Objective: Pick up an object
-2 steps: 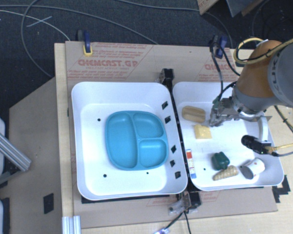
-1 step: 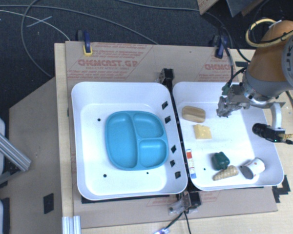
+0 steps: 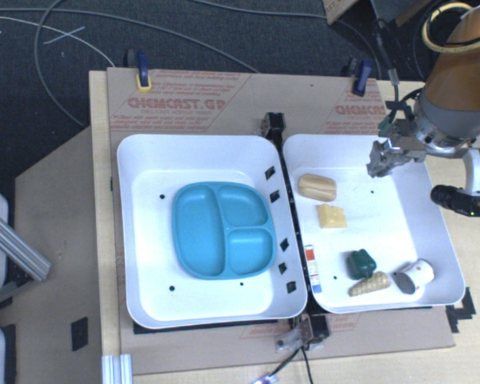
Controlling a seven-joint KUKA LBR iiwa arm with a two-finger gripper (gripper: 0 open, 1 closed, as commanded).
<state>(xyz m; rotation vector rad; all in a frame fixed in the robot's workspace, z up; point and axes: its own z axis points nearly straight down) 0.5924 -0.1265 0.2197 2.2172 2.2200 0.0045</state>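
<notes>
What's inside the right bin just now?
In the right bin: a bread roll, cheese wedge, green block, cone, and a white-and-grey piece. The gripper covers the far corner.

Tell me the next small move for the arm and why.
Probably shift the tool toward the left bin and a little nearer the camera, to stand over the tan bread roll. The tool sits at the right bin's far edge with nothing visibly in it, and the roll is the closest item, lying apart from the yellow wedge.
</notes>
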